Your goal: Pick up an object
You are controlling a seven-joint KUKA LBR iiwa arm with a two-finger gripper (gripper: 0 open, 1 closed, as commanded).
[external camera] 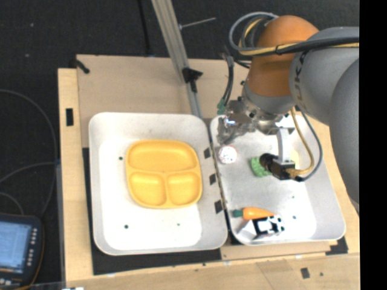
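My gripper [230, 127] hangs over the far left part of the right bin [320, 222], under the orange band of the arm. Just below it on the bin floor lies a small round white object [227, 155] with a reddish mark. A green object [259, 166] sits a little to the right of that. At the bin's near edge lie an orange carrot [257, 212] with a green tip and a black-and-white item [266, 226]. Nothing is visibly held by the gripper.
The left bin [109, 222] holds a yellow divided plate [163, 173] in its middle. A slanted metal pole [175, 41] rises behind the bins. The grey arm covers the right bin's far right side.
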